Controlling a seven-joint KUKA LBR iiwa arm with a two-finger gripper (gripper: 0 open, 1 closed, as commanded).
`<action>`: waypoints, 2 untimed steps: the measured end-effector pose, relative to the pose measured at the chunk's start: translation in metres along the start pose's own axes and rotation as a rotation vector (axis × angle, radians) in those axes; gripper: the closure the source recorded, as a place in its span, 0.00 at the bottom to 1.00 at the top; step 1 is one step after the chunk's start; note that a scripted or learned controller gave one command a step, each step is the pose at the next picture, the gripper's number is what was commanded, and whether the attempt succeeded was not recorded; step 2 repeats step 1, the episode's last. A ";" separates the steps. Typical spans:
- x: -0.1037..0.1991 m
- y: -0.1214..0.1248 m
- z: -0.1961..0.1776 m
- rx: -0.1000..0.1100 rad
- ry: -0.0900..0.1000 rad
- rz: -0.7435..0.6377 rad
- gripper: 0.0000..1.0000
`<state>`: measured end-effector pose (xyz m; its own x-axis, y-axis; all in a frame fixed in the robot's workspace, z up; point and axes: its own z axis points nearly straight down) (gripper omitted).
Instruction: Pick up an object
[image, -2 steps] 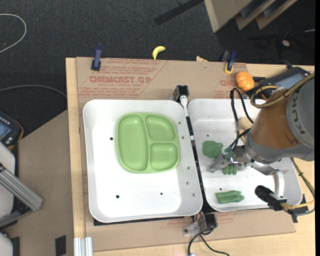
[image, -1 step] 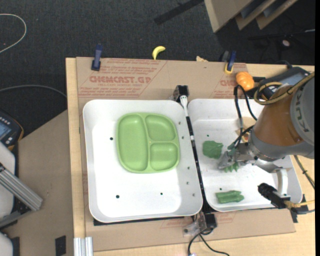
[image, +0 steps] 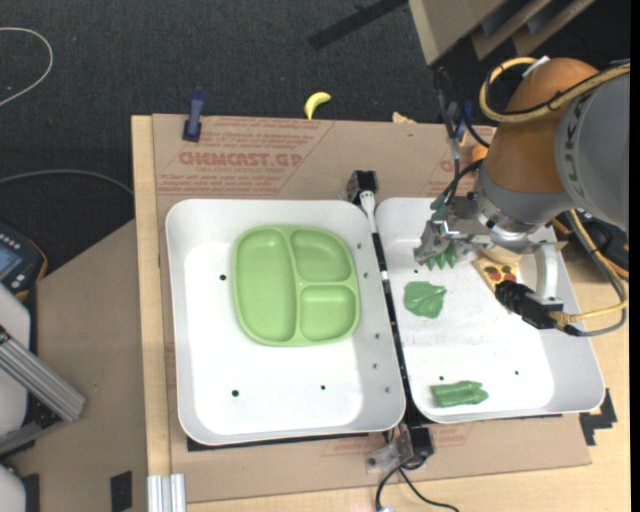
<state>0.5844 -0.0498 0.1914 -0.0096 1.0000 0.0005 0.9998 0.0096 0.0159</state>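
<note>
Gripper (image: 437, 250) observed low over the far-left part of the right bin (image: 570, 385), its metal fingers pointing down toward the bin floor; whether they are spread or closed cannot be told from this angle. A dark green spiky object (image: 443, 259) sits directly at the fingertips, partly covered by the tool, and it cannot be confirmed that the fingers have it between them. Just below the gripper, toward the camera, a flat green leaf-shaped piece (image: 424, 299) lies on the bin floor, apart from the fingers. Further toward the camera again, near the front wall of the same bin, a longer green object (image: 460, 394) lies on its side, well apart from the gripper. To the right of the gripper, under the arm's wrist, a tan item with red spots (image: 494, 271) rests on the floor, partly hidden. A black cable connector (image: 525, 303) hangs beside it from the arm (image: 545, 130), whose orange band stands above the tool. To the left of the gripper, across the divide between the bins, the left bin (image: 200, 370) holds a light green divided plate (image: 296, 285) lying flat, three compartments facing up
</note>
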 end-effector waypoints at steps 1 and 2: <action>0.089 -0.078 -0.075 0.012 0.005 -0.001 1.00; 0.089 -0.078 -0.075 0.012 0.005 -0.001 1.00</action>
